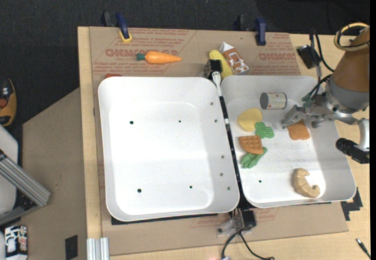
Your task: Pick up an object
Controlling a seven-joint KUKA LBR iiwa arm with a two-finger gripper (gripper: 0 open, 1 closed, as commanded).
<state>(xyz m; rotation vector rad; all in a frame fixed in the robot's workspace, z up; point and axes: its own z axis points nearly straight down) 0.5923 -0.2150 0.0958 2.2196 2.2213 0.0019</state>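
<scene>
My gripper (302,119) hangs over the right part of the right bin (335,191), its fingers spread open. Just in front of its tips lies a flat orange-brown piece (298,132), with nothing held between the fingers. A grey cylinder (273,100) lies to the gripper's left. Further left are a yellow piece (249,119), a small green item (264,132), a waffle-like piece (252,144) and a green leafy piece (252,159). A tan croissant (306,183) sits near the bin's front right.
The left bin (117,135) sits beside the right one. Behind the bins on the cardboard lie a carrot (160,58), a banana (216,59) and a small box (235,60). Blue clamps (260,31) hold the board's far edge.
</scene>
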